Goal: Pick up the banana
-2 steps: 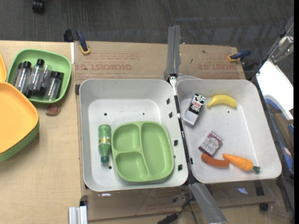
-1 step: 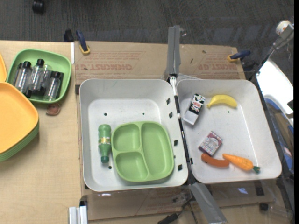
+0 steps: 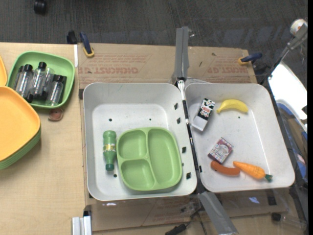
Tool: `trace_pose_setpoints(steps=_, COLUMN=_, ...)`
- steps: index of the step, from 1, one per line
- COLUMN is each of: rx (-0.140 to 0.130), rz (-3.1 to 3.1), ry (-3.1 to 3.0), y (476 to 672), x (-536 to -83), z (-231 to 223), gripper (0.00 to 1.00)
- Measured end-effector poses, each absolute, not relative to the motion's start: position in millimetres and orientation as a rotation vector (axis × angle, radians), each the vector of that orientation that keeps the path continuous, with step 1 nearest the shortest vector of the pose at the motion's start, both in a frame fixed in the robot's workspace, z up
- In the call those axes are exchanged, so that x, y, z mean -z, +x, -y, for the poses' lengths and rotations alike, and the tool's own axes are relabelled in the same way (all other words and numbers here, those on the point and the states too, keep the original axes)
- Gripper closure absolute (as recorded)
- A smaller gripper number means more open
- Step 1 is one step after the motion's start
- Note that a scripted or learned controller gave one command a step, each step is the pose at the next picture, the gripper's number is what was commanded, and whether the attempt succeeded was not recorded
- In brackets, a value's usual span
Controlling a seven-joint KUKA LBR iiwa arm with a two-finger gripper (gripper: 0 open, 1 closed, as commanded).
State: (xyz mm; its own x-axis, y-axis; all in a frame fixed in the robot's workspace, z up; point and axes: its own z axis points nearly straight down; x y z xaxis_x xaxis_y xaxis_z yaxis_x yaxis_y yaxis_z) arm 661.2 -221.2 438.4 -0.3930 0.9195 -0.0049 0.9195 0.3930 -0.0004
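— Wood on the left, then cardboard (image 3: 127,65) under both bins?
— Yes, with grey carpet (image 3: 146,9) beyond at 12 o'clock and a chair castor (image 3: 40,5) on it. The orange plates (image 3: 14,126) at 9 o'clock are cut off by the edge. Beside them, a green tray (image 3: 41,80) holds small bottles (labels too small to read).
— And the left bin (image 3: 93,106)?
— A green bottle (image 3: 109,150) lies just beside a green divided plate (image 3: 148,158).
— Where's the banana (image 3: 233,105)?
— In the right bin (image 3: 266,131), towards its 12 o'clock, curved and lying flat, near a small carton (image 3: 205,114) at its 9 o'clock. Well apart, at 6 o'clock, a carrot (image 3: 250,170) touches a red sausage shape (image 3: 225,169).
— The gripper?
— I cannot tell how its fingers stand; shapes at 2 o'clock are blurred.
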Motion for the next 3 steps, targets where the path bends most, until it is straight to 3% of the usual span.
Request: trace_pose_setpoints(steps=3, rx=0.011, rz=-2.621, ry=1.718, y=665.1, x=-462.0, z=219.8, gripper=1.0)
